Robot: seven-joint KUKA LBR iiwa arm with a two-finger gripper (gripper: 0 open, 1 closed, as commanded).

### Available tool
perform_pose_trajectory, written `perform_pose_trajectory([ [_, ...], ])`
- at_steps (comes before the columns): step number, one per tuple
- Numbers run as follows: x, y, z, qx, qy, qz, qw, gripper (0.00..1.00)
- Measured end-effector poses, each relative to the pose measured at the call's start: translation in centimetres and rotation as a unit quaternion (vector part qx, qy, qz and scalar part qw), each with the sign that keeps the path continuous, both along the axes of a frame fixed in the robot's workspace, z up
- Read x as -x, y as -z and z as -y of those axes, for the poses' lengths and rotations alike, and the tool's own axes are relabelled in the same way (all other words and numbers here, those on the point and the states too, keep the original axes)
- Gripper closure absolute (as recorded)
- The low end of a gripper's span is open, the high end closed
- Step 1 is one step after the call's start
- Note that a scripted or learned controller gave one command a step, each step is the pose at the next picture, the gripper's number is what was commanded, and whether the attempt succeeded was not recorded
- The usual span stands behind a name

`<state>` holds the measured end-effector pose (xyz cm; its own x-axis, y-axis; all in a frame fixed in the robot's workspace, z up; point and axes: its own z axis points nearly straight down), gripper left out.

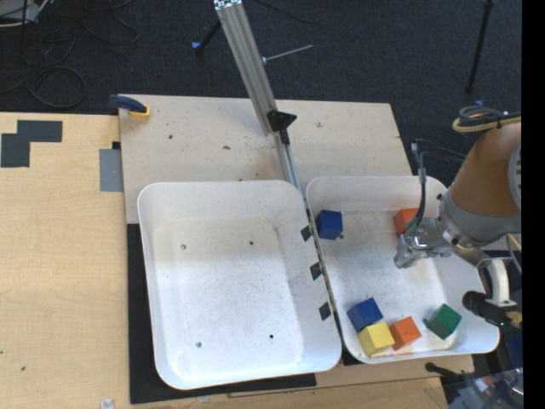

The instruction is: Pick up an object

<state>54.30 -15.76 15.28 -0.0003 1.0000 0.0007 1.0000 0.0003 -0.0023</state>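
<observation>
In the right bin [366, 198] lie several blocks: a blue cube [329, 224] near its left wall, an orange block [405, 221] toward the right, and at the front a blue cube [365, 313], a yellow cube [375, 338], an orange cube [406, 332] and a green cube [444, 321]. My gripper [410, 250] hangs low over the bin's right half, just in front of the far orange block and partly covering it. I see nothing held between its fingers.
The left bin [221, 279] sits beside the right one, split by a shared rim with black clips. A slanted aluminium rail [249, 62] rises behind the bins. A blue-and-yellow clamp [129, 106] rests at the bench's far left corner.
</observation>
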Motion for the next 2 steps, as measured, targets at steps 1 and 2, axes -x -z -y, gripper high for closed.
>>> perform_pose_trajectory([
  [1, -0.5, -5.9, 0.0, 0.0005, 0.0, 0.001, 1.0, 1.0],
  [2, -0.7, -11.9, -0.1, 0.0008, 0.0, 0.001, 1.0, 1.0],
])
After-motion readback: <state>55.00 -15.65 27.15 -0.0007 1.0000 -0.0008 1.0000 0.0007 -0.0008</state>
